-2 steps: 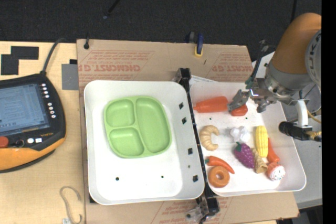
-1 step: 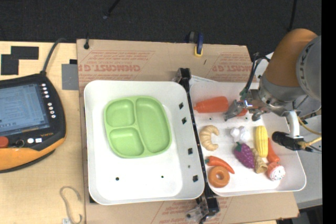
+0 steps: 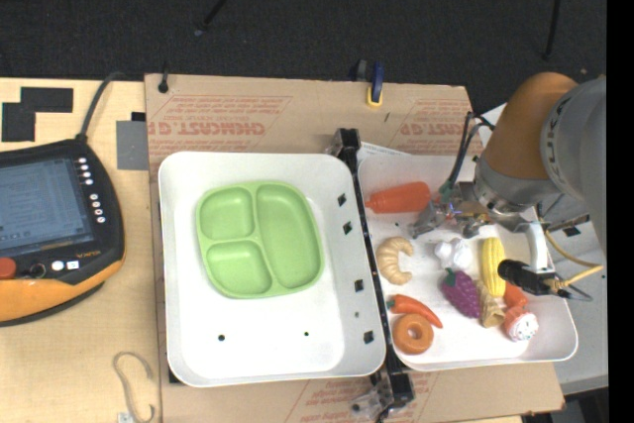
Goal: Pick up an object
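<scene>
Gripper (image 3: pixel 448 221) hangs low at the right bin's (image 3: pixel 561 344) 12 o'clock; finger state cannot be told. Nearest candidate, the carrot (image 3: pixel 398 198), lies at the gripper's 10 o'clock, long axis 9-to-3, which end is the tip unclear. Judged light, stiff, slick plastic: pinch across mid-body.

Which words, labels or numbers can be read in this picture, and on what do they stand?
"CHEMCAST. G P", red, upside down: cardboard behind the left bin.
The same print to the right, partly cut off.
Red print on the cardboard's front edge: too blurred.
Pendant screen text: too small.
</scene>
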